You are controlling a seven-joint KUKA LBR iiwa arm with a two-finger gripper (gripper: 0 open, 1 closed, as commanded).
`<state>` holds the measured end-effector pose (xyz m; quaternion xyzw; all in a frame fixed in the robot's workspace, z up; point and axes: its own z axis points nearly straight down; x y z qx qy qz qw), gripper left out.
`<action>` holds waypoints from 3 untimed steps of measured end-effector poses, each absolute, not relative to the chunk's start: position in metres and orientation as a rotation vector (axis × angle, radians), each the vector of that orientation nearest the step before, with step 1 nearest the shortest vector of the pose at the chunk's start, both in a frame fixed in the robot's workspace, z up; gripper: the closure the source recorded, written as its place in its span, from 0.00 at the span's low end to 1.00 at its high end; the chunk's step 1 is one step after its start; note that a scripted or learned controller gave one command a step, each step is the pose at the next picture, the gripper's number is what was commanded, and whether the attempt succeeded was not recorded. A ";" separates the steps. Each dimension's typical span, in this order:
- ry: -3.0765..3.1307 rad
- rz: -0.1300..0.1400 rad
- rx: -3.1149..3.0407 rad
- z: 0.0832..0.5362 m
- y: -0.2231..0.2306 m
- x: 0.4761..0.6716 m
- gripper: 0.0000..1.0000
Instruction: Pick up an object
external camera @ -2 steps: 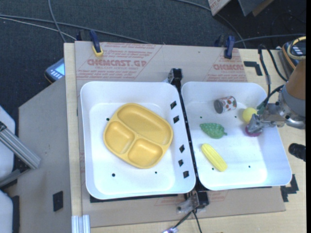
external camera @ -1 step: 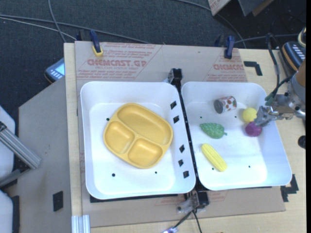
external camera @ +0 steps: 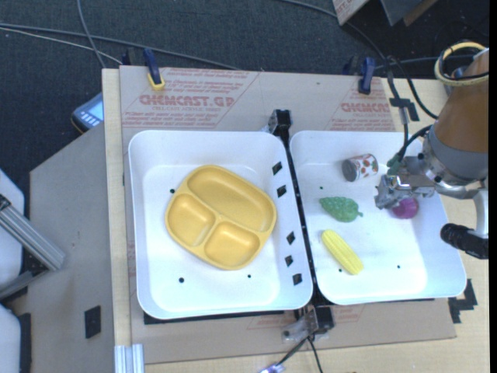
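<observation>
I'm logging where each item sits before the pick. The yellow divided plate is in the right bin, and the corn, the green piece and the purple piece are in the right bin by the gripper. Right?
Not quite. The camera view shows the yellow divided plate in the left bin, alone. The corn, green piece and purple piece are in the right bin, by the gripper.

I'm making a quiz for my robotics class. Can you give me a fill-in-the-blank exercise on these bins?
1. The yellow tray lies in the ____ bin.
2. The corn is coloured ____.
3. The gripper hovers beside the ____ object.
4. The tray has ____ compartments.

Missing words: left; yellow; purple; three
</observation>
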<state>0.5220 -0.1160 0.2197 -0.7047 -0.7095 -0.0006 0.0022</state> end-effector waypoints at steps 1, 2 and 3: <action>-2.224 -0.001 -2.212 0.221 -0.072 0.513 1.00; -2.229 -0.004 -2.213 0.227 -0.016 0.518 1.00; -2.225 0.001 -2.211 0.218 0.041 0.509 1.00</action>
